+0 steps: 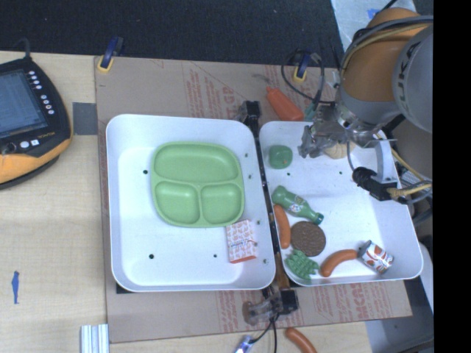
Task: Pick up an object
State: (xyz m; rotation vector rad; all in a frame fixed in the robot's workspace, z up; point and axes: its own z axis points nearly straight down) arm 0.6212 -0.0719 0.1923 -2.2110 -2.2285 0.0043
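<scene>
The gripper (318, 140) hangs over the right bin's (403, 230) back end, just beside a green round thing (280, 156); jaws' state can't be told.

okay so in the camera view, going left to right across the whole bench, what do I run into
Pendant → green divided plate → small red-and-white packet → green bottle → end effector → red-and-white can.

light: bright, even, from above | shadows: faint inside the white bins (132, 197) | focus: slightly soft overall | glare: none
</scene>
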